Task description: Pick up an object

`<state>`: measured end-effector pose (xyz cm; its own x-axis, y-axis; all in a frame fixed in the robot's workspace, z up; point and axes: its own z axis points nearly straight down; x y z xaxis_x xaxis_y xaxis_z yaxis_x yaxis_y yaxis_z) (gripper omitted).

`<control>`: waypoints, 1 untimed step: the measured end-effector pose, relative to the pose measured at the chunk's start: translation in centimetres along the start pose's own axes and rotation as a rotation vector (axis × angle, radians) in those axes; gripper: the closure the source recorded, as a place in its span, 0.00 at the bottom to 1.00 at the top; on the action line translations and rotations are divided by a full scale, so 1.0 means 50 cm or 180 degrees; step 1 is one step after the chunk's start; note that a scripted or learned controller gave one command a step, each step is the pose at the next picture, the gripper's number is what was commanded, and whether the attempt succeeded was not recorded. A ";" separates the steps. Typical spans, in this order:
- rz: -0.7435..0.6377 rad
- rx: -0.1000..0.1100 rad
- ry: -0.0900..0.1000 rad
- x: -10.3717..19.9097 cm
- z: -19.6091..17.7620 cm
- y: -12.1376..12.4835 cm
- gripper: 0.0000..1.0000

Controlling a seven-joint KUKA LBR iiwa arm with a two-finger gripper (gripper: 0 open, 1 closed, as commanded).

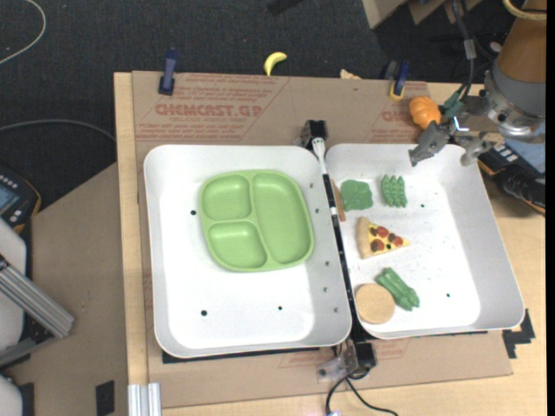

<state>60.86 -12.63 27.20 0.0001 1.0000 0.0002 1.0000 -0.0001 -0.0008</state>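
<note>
The right bin (468,258) holds several toy foods. A flat green leafy piece (355,194) and a ridged green piece (395,191) lie near its back. A pizza slice (380,238) sits mid-bin. A knobbly green piece (399,289) and a round tan cookie (375,303) rest by the front edge. My gripper (449,148) hangs above the bin's back right corner, well apart from every item. Its fingers (426,148) are spread open, with nothing between them.
The left bin (173,276) carries a green divided plate (257,219). An orange ball (423,111) lies on the board behind the right bin, next to the gripper. A yellow banana (275,61) and blue clamps (167,74) sit at the board's far edge.
</note>
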 end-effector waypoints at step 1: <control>-0.0002 0.0042 0.0008 -0.010 0.323 0.052 0.00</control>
<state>63.46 -13.12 11.06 -0.0006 1.0000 0.0027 0.9999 0.0006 -0.0139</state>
